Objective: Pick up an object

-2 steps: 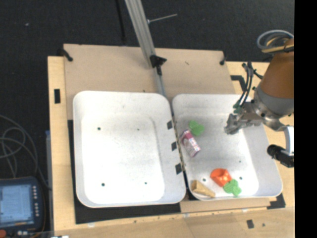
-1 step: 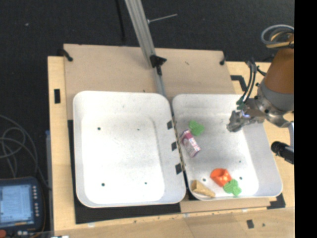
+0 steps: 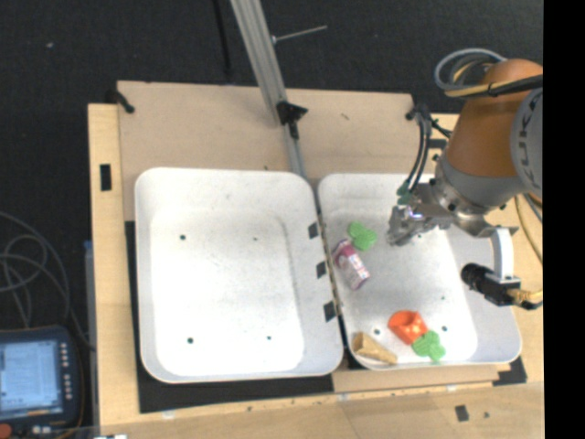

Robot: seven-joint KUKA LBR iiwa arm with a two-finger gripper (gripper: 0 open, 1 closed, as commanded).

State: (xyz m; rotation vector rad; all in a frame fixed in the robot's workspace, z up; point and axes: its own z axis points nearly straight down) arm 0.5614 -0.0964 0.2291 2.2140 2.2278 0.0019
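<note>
You see the gripper (image 3: 399, 231) hanging over the right bin (image 3: 466, 346), right of centre in the frame; whether it is released or clenched cannot be told. Just left of it lies a green piece (image 3: 363, 237), apart from it. Below-left sits a pink-and-white wrapped item (image 3: 351, 263). Near the bin's lower edge lie an orange object (image 3: 407, 325), a second green piece (image 3: 429, 346) and a tan wedge (image 3: 373, 347). The left bin (image 3: 228, 273) occupies the frame's centre-left.

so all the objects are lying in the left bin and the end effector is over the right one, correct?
Not quite. The camera view shows the objects in the right bin: a green piece, a pink can, an orange piece, a tan wedge and another green one. The end effector is over the right bin, as you say.
</note>
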